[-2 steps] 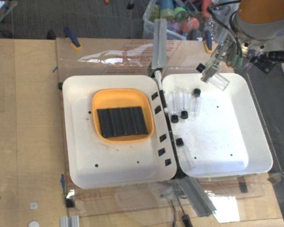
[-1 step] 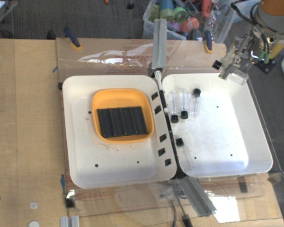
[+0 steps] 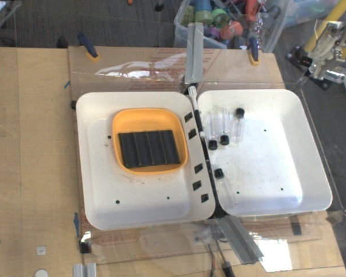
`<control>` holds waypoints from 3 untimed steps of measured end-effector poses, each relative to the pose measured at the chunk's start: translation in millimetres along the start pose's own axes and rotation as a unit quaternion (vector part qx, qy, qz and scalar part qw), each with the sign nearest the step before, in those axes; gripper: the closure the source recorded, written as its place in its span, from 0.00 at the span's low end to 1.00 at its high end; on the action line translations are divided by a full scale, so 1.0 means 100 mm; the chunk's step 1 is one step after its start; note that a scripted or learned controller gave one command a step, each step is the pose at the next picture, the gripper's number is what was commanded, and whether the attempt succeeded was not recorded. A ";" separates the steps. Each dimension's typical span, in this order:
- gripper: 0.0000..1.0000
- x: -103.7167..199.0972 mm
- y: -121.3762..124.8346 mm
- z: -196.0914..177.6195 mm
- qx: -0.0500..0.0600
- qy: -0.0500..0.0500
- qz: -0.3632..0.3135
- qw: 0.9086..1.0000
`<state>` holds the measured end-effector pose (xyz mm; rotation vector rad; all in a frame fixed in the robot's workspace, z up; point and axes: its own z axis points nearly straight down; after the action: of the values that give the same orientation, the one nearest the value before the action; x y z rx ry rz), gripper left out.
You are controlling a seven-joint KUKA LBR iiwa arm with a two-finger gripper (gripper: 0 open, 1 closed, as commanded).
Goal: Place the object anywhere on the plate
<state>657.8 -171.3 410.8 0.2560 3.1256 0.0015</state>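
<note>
2 shallow white bins are seen side by side on a light wooden surface (image 3: 29,154). An orange plate (image 3: 147,115) with rounded corners is set in the left bin (image 3: 92,154), toward its upper middle. A black ribbed block (image 3: 149,149) is laid flat on the plate, inside its rim and toward the nearer edge, with its ridges running away from the camera. The block is borne wholly by the plate and is not touched by anything else.

In the right bin (image 3: 288,154), near its left wall, a small cluster of clear vials (image 3: 225,123) is found; their bodies are hard to make out against the white floor. 4 small black caps are counted there: 1 cap (image 3: 240,113) is at the upper right of the cluster, 2 are just below it, and 1 is apart, nearer the camera. Whether each cap is seated on a vial cannot be told.

Where the 2 bins meet, a row of 5 black tabs (image 3: 198,168) is seen along the left bin's edge. A grey metal bar (image 3: 193,53) is laid from the far edge of the surface toward that seam. 2 blue clamps (image 3: 89,46) are fixed at the far edge. Beyond the surface, on the dark floor, a clear tub (image 3: 236,10) of coloured items is placed.
</note>
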 end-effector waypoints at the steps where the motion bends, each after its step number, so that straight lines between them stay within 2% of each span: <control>1: 1.00 -0.08 -0.42 -0.23 0.000 -0.001 -0.132 0.991; 2: 1.00 -0.20 -0.48 -0.22 -0.001 -0.001 -0.300 0.954; 3: 1.00 -0.20 -0.48 -0.22 -0.001 -0.001 -0.471 0.882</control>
<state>669.6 -221.9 433.0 -1.2460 2.8749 0.0011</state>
